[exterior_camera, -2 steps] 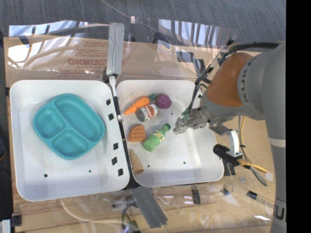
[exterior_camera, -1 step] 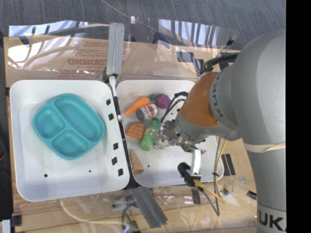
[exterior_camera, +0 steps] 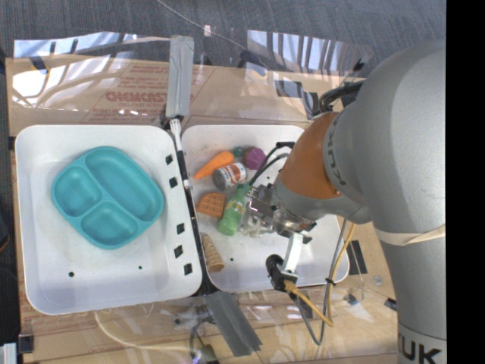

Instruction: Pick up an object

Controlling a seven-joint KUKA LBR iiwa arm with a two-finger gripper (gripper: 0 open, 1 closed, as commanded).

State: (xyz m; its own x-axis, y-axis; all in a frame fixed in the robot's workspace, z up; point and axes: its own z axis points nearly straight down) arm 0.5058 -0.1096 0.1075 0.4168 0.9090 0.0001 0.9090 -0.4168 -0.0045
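The right bin (exterior_camera: 227,268) holds several toy foods: an orange carrot (exterior_camera: 214,164), a small can (exterior_camera: 229,176), a purple piece (exterior_camera: 255,158), a waffle-like square (exterior_camera: 211,204), a green bottle (exterior_camera: 234,211) and a brown cone-like piece (exterior_camera: 212,252) near the divider. My gripper (exterior_camera: 255,217) reaches in from the right and sits low over the bin, right beside the green bottle. The wrist and the grey-and-orange arm cover its fingers.
The left bin (exterior_camera: 45,279) carries a teal divided plate (exterior_camera: 107,196). A black-clipped divider (exterior_camera: 180,203) separates the bins. The arm's bulk (exterior_camera: 386,142) covers the right bin's right side. Cables (exterior_camera: 311,302) hang by the front edge.
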